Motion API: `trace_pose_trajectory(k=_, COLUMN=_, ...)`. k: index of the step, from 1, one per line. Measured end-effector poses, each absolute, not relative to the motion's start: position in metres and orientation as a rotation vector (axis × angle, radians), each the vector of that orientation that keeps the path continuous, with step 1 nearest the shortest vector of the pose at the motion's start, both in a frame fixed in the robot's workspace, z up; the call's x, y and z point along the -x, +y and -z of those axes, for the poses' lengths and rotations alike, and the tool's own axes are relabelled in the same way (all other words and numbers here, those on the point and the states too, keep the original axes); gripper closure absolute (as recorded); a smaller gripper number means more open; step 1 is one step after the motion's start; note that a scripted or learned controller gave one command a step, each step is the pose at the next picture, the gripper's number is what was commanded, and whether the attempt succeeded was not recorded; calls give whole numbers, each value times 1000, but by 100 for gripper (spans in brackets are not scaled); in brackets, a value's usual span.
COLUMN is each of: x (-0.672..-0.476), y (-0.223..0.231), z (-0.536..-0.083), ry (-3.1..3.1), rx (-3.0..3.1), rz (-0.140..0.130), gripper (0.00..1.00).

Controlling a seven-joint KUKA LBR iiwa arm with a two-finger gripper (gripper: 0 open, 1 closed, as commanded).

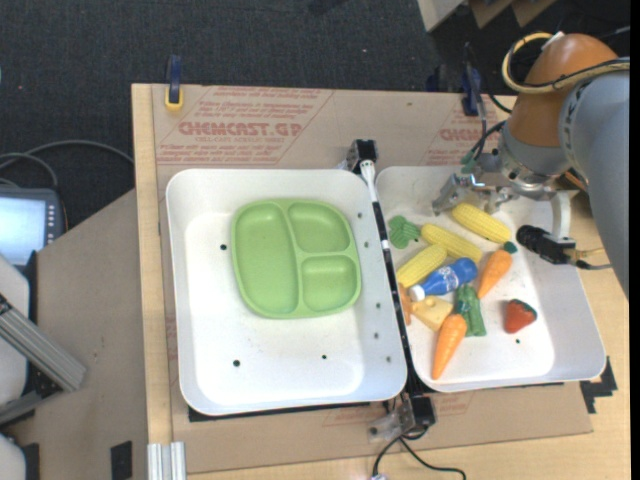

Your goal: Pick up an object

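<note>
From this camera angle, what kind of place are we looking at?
Likely a robotics lab bench, not a kitchen. The two white bins sit on a board clamped to the bench, toy food such as the plastic corn cob fills the right one, and the grey arm reaches in over it.

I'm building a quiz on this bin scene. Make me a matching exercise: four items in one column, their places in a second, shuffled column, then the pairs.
Items:
1. green divided plastic tray
2. red toy strawberry
3. blue and white toy bottle
4. yellow toy corn cob beneath the gripper

Places:
A. right bin's near right part
B. middle of the toy pile
C. left bin
D. right bin's far part

Pairs: 1-C, 2-A, 3-B, 4-D
</note>
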State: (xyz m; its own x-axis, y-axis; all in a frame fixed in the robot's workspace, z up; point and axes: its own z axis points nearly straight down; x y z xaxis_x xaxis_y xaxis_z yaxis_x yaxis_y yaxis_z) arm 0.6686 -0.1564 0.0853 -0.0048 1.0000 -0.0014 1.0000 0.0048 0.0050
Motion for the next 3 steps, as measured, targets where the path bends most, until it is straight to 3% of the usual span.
trace_pose_trajectory(k=1, x=-668, y=-159, z=-97, ry=2219, rx=-2213, rz=-4, gripper=100)
trace_pose_trajectory(k=2, x=-668, y=-159, z=-96, ry=2220, rx=-2214, rz=-3, gripper=0)
trace_pose_trajectory(k=3, x=-667, y=-90, z=-85, ry=2231, rx=-2218, rz=-1, gripper=0)
